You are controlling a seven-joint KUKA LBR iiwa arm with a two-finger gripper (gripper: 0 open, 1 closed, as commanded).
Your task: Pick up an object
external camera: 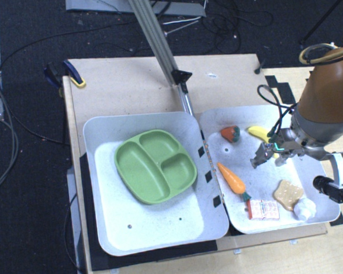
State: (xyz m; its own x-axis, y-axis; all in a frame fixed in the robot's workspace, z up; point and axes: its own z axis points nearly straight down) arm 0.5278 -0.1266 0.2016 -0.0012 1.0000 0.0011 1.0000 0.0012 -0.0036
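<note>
The arm [327, 102] had a rounded orange band above a grey wrist, with black cables looping beside it and a dark metal gripper [269, 156] showing a teal glint.

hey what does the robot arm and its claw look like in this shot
The arm is a thick rounded body, grey low down with an orange band above the wrist. A black cable loops along its left side, and a yellowish ring sits at its top. The claw is small, dark grey metal, with a spot of teal light at its base.
</note>
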